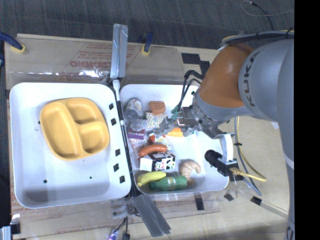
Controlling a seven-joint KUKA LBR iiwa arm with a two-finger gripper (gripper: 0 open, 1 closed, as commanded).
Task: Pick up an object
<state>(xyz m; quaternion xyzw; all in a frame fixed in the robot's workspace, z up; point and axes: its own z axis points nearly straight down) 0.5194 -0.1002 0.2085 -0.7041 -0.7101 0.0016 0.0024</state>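
My gripper [169, 126] reaches in from the right and hangs over the middle of the right bin [216, 184]. Just below it lie an orange-red sausage [152, 149] and a small yellow piece [175, 132]. A silver can [133, 106] and a brown cube [157, 107] sit at the bin's far side. A black-and-white patterned box [164, 161], a beige croissant-like piece [190, 168], a banana [150, 177] and a green bottle [170, 183] lie toward the near edge. I see nothing clearly held by the gripper.
The left bin [25, 184] holds a yellow divided plate [75, 128]. A purple-and-white packet [136, 132] lies by the divider between the bins. The grey arm with its orange band [225, 81] covers the right bin's far right corner.
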